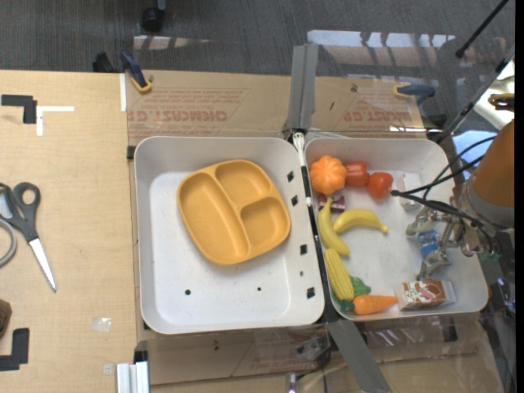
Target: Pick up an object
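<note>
1. Gripper low over right bin, near its right wall; open or clenched, cannot tell.
2. Just beside it: small carton.
3. Bananas, pumpkin further left.
4. Yellow plate in left bin.

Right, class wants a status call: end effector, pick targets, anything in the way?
End effector low in right bin, holding nothing seen. Small carton nearest, carrot beside. Cables crossing above.

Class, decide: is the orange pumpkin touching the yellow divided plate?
Apart. The camera view shows the pumpkin in the right bin, the plate in the left.
</note>
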Tool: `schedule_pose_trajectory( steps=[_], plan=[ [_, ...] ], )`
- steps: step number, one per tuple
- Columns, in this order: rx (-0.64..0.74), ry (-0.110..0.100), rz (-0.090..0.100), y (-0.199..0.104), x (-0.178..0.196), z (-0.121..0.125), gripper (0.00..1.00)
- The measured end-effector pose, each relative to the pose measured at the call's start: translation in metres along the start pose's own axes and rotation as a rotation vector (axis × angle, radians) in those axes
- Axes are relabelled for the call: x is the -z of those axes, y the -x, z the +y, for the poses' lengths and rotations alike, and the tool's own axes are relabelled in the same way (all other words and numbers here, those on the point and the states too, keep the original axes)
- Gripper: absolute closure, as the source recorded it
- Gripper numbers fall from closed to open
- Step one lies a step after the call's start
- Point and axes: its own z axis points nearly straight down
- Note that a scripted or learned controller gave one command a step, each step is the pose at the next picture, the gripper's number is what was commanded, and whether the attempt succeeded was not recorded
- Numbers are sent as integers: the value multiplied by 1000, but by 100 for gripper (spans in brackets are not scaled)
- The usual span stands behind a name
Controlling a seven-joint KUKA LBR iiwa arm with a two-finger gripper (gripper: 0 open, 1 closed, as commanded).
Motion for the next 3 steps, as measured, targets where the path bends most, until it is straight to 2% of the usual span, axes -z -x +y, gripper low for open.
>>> schedule_pose_trajectory(
  steps=[1,2,3],
  plan=[
    [-111,-2,-13,-15,3,0,0],
    [-272,-1,-2,95,1,6,0],
    [-293,-1,0,50,0,2,0]
  ],
)
